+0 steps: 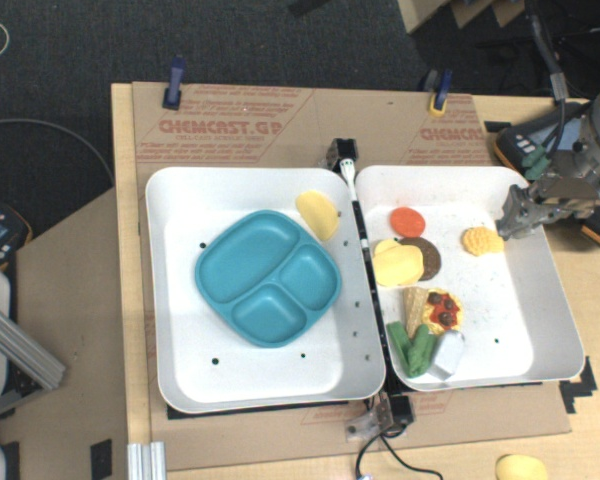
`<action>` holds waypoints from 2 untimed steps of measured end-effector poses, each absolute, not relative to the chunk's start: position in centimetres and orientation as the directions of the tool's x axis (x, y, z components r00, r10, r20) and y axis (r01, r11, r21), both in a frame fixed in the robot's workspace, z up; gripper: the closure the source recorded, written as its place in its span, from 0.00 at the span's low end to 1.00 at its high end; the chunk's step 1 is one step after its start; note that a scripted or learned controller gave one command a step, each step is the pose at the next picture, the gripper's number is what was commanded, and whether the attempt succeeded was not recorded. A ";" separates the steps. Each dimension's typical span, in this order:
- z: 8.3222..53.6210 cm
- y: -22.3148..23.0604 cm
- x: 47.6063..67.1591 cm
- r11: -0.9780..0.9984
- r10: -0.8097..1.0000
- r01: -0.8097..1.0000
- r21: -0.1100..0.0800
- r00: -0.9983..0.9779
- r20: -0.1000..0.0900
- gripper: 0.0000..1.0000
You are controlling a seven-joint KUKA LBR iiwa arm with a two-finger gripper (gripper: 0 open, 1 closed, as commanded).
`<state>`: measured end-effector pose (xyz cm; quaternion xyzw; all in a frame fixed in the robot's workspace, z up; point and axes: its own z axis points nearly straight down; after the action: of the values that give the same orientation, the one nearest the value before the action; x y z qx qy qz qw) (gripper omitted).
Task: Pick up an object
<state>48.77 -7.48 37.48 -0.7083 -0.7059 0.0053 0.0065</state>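
Note:
My gripper (510, 220) hangs over the right edge of the right bin (540, 353), reaching in from the right. Its tip is just right of a small orange-yellow waffle-like piece (481, 240) and seems to touch that piece's upper right corner. Further left in this bin lie a red disc (408, 220), a yellow block (396, 264) on top of a brown round piece (431, 258), a pizza slice (435, 311), green beans (412, 348) and a pale grey piece (448, 353).
The left bin (180, 358) holds a teal divided plate (268, 278) and a yellow lemon-like piece (318, 214) at its upper right. A black clamp (343, 154) sits on the ridge between the bins. Another yellow object (520, 466) lies off the bench at the bottom right.

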 end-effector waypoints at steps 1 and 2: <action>33.3 -13.5 53.7 -0.003 1.000 1.000 -0.002 0.003 -0.001 1.00; 31.0 -20.2 58.8 -0.003 1.000 1.000 0.006 0.003 -0.004 1.00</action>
<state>58.75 -20.25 30.98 -0.7081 -0.7061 -0.0006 -0.0036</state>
